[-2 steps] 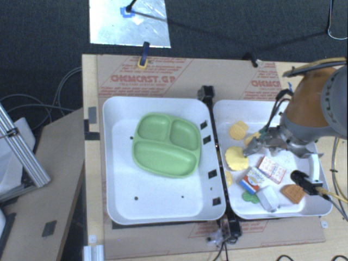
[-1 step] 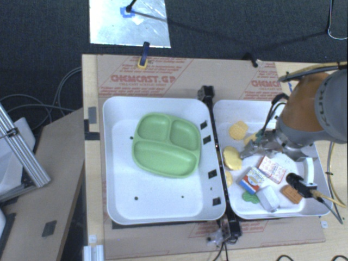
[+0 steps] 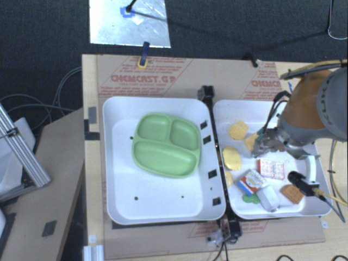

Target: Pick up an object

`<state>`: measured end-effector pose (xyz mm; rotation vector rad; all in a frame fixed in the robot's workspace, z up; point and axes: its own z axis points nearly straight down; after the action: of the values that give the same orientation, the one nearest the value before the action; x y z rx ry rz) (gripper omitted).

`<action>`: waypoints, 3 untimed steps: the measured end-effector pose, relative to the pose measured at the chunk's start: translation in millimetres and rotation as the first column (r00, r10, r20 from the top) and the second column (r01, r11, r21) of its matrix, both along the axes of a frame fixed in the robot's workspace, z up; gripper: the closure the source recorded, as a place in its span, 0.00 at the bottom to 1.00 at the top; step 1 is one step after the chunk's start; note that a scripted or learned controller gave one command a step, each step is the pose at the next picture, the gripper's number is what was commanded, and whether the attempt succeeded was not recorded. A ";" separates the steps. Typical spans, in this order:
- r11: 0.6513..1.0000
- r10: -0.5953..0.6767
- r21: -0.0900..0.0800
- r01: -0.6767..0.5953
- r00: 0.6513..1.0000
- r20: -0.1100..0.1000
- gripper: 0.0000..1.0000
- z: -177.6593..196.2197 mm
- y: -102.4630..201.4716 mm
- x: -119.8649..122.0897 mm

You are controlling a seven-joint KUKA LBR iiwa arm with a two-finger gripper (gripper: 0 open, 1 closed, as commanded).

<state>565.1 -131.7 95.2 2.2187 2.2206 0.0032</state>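
My gripper [image 3: 263, 145] reaches down into the right bin [image 3: 247, 110] from the right, its tip low among the objects near the bin's middle. Just left of the tip lie a round yellow piece [image 3: 238, 129], a small yellow piece [image 3: 250, 142] and a larger pale yellow piece [image 3: 232, 157]. A red and white packet [image 3: 271, 169] lies right below the tip. Nearer the front sit a red, white and blue box [image 3: 249, 181], a grey cylinder [image 3: 268, 198], a green item [image 3: 250, 198] and a brown cracker [image 3: 292, 193]. Nothing shows between the fingers.
The left bin [image 3: 122, 110] holds a green divided plate [image 3: 166, 145]. A black divider with clips [image 3: 213, 145] runs between the bins. The arm's orange band and grey wrist [image 3: 312, 110] hang over the right bin's far right side. A cable [image 3: 312, 192] crosses its front right corner.
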 end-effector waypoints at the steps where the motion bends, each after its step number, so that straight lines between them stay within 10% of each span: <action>1: 1.000 0.002 -0.001 -0.002 1.000 0.002 1.00 45.1 -3.2 6.9; 3: 1.000 0.003 0.000 -0.003 1.000 0.000 1.00 129.9 -6.7 4.7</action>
<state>569.8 -138.4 225.2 2.2150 2.2236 0.0030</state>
